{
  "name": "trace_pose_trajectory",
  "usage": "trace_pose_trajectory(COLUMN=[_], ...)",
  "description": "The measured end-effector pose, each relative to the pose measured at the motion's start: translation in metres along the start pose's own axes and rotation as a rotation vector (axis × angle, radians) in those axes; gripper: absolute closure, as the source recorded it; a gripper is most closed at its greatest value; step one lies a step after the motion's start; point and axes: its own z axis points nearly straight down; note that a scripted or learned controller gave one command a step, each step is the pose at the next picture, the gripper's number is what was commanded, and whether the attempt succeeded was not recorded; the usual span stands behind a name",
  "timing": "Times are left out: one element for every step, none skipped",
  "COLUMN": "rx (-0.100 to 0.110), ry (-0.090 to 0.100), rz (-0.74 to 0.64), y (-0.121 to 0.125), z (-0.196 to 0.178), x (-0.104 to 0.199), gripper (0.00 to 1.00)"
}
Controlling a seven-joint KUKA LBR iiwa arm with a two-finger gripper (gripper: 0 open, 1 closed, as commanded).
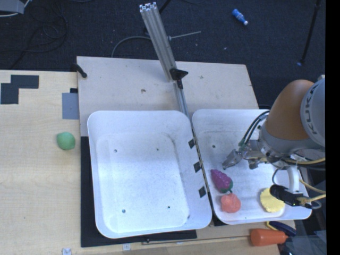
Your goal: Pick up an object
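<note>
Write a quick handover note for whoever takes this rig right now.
Gripper: over the right bin, above the toys, holding nothing that I can see.
In the right bin: purple toy, red toy, yellow toy.
Outside the bins: green ball on the bench to the left, orange thing by the right bin's front edge.
Done: nothing picked up yet.
Left: grasp and lift one toy.

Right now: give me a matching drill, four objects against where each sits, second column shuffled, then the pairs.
Objects:
1. green ball
2. purple object
3. yellow object
4. orange object

Places:
A. right bin, near its front right corner
B. wooden bench top, left of both bins
C. outside the bins, in front of the right bin
D. right bin, by its left wall

Pairs: 1-B, 2-D, 3-A, 4-C
</note>
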Motion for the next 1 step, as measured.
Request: trace_pose_trajectory(rx=[-0.004], ry=[-0.001], rz=[0.003], y=[0.0006], z=[-0.0123], x=[-0.0015], gripper=[1.00])
